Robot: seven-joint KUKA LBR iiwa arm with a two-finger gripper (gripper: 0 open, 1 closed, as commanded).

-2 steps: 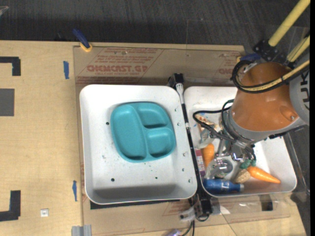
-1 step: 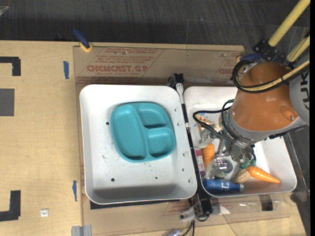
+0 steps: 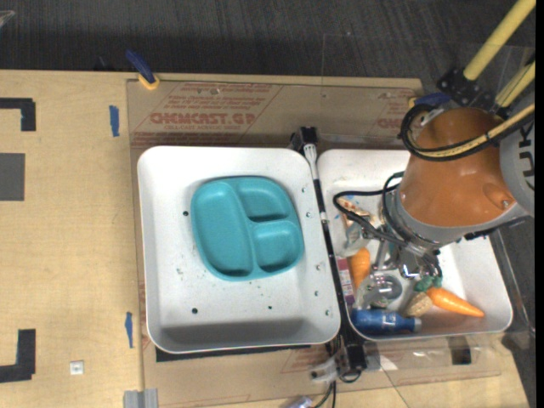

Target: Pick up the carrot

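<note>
An orange carrot (image 3: pixel 456 304) lies in the near right corner of the right bin (image 3: pixel 493 266), pointing right, with a pale stub at its left end. A second, smaller orange piece (image 3: pixel 360 267) stands near that bin's left wall. My gripper (image 3: pixel 389 286) hangs low inside the right bin between these two orange things, just left of the carrot's stub end. The grey wrist and orange band (image 3: pixel 450 172) cover much of the bin behind it.
A blue cylindrical item (image 3: pixel 382 320) lies along the right bin's front wall, under the gripper. A small packet with red print (image 3: pixel 344 272) sits by the divider. The left bin (image 3: pixel 170 296) holds a teal compartment tray (image 3: pixel 246 225). Cables (image 3: pixel 442 147) loop over the wrist.
</note>
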